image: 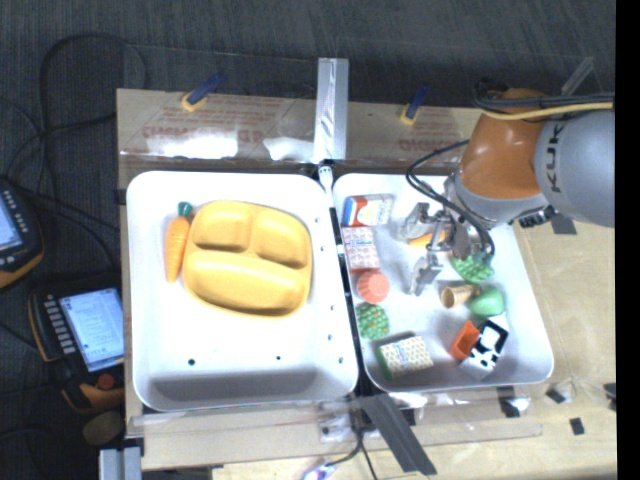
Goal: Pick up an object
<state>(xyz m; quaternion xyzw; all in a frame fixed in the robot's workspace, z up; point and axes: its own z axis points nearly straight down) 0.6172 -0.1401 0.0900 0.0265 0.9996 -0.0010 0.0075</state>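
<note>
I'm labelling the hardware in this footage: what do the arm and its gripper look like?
The arm has a rounded grey casing with an orange band above the wrist. Black cables loop beside the band. The gripper is small, silvery metal with two thin fingers.

Yellow tray (247, 256), orange carrot (176, 247), white bins (240, 378).

Looks like a robotics lab, not a home or kitchen. Grey KUKA arm (560, 168) with orange band reaching over two white bins (150, 368) on a plywood bench (580, 268), cables (70, 78) trailing across dark carpet (300, 18). Teach pendant (75, 328) with lit screen lying at left.
</note>
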